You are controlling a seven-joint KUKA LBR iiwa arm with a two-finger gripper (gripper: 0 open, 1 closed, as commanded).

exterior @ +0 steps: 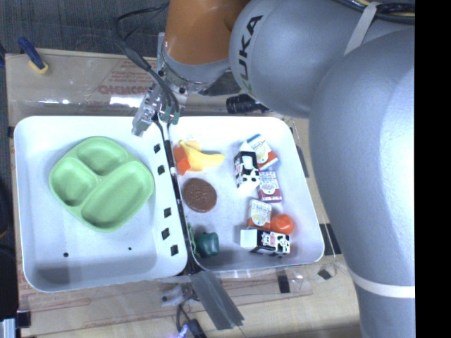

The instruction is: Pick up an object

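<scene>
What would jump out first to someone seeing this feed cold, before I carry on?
The big grey arm with its orange band fills the upper right, its tool hanging over the far edge where the two bins meet. Next comes the green divided plate, alone in the left bin. The right bin is crowded: a yellow banana, a brown round cookie, small cartons, an orange piece and a dark green item.

You're looking at 2 white bins (pixel 42 259). Left one's holding a light green plate (pixel 102 182). Right one's showing a yellow banana (pixel 201 159), an orange bit (pixel 182 162), a brown round cookie (pixel 200 195), a dark green thing (pixel 207 243), an orange-red ball (pixel 282 224) & black-and-white cow-spot cartons (pixel 246 169). The arm (pixel 296 48) is showing grey w/ an orange band.
</scene>
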